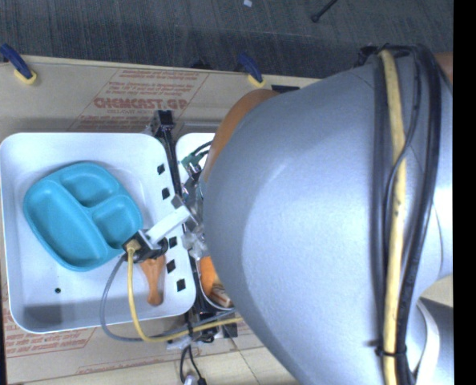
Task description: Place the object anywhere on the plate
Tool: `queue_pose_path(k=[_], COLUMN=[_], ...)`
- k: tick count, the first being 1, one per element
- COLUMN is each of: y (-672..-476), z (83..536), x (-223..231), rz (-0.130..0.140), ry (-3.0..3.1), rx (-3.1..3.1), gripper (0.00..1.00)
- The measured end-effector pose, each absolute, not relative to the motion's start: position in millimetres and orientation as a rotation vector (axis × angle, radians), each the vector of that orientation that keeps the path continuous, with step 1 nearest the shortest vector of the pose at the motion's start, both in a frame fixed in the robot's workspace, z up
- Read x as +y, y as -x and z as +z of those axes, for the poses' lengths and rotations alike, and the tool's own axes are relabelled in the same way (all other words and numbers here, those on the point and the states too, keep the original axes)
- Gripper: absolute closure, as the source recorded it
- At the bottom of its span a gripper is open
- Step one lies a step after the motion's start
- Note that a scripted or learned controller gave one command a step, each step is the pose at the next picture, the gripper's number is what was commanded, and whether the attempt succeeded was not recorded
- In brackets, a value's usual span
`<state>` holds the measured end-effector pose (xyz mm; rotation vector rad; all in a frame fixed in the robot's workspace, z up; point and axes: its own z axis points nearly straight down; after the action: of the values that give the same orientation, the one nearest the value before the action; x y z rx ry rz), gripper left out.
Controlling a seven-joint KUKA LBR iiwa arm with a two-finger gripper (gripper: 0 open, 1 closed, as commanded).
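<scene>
Arm (326, 215): my grey bulk reaches in from the right, slanting down toward the left.
Orange band (240, 117): a sliver shows at my upper left edge.
Gripper (191, 211): at my low left tip, mostly hidden under me.

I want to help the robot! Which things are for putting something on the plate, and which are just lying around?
For the job:
- blue plate in the left bin
- orange-brown object beside it, probably the thing to place

Just lying about:
- blue clamps at the bench edge
- printed cardboard
- another orange thing, half hidden under the arm
</scene>
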<state>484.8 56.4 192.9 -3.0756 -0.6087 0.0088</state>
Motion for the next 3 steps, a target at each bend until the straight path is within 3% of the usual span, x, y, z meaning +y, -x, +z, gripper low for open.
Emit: queue_pose_path(k=[1, 2, 3], y=[-533.1, -532.2, -512.7], z=[191, 200, 220], x=[36, 40, 81], rz=[0.014, 0.031, 0.017], ry=[3.107, 3.095, 3.052], rx=[-0.399, -0.416, -0.699], gripper=[1.00, 1.00, 1.00])
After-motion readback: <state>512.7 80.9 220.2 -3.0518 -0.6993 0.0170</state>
